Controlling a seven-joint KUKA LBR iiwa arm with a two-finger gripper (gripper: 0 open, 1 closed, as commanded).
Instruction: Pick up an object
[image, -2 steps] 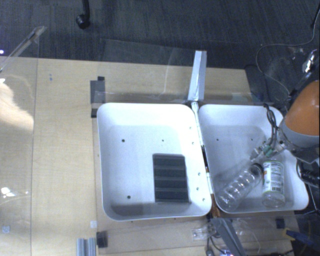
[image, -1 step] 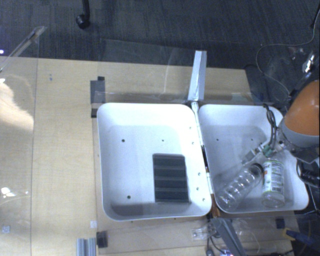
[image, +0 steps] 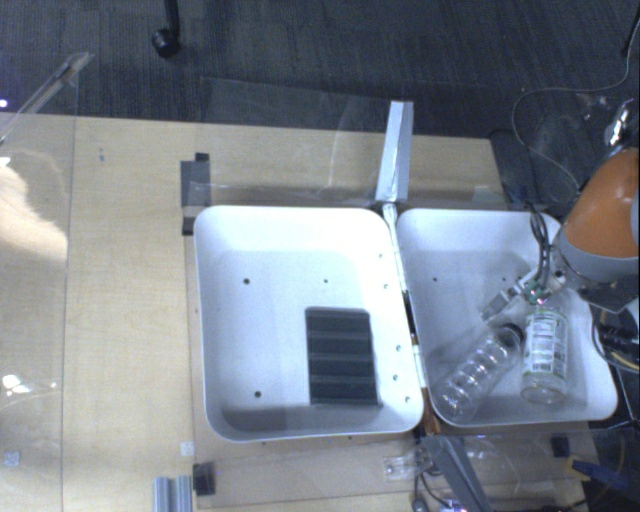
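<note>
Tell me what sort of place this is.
Probably a robotics lab's grasping test bench: two white bins set side by side on a wooden bench, a robot arm reaching over clear bottles, cables at the edges.

I see two white bins side by side. The left bin (image: 230, 300) holds a black ribbed block (image: 341, 356). In the right bin (image: 450, 250), my gripper (image: 527, 292) sits above two clear bottles (image: 482, 370) lying near each other.

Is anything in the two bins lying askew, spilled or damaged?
Nothing looks spilled or broken. Two clear plastic bottles lie on their sides in the right bin: one slanted, the other nearly straight, their tops close together by the gripper. The black ridged block lies flat in the left bin.
</note>
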